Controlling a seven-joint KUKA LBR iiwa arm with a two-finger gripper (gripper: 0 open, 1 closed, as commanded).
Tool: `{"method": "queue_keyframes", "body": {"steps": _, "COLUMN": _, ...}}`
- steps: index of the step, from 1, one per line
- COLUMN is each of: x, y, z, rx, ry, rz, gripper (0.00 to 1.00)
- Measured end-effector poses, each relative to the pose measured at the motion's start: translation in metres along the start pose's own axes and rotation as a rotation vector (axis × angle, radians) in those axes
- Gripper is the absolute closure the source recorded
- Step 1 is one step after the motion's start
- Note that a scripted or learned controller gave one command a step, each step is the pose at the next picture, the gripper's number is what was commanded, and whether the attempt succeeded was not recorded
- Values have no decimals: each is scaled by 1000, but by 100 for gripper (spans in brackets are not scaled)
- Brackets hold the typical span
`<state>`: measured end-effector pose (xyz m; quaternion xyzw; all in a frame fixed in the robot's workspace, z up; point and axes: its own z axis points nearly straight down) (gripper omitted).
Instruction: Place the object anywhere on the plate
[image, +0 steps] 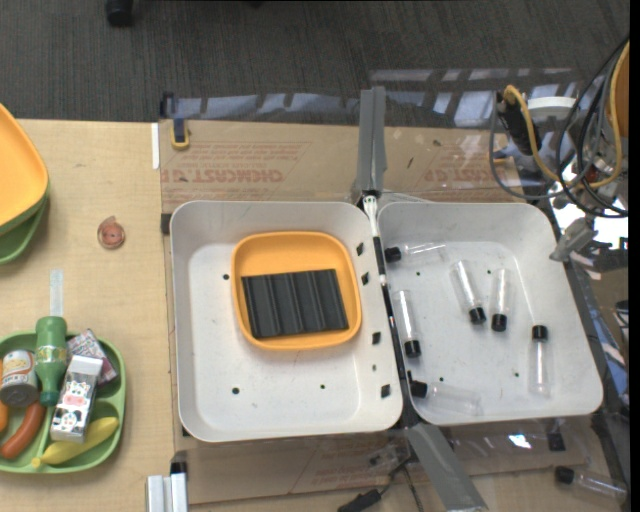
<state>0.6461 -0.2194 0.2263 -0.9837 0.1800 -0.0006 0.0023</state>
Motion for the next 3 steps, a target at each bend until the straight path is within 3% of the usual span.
{"method": "queue_keyframes", "body": {"steps": 1, "x": 13, "y": -6, "z": 3, "rx": 0, "ry": 1, "rz": -150, "gripper": 0}}
{"method": "queue_keyframes", "body": {"steps": 3, "x": 13, "y": -6, "z": -33, "rx": 1, "ry": 0, "rz": -166, "gripper": 0}}
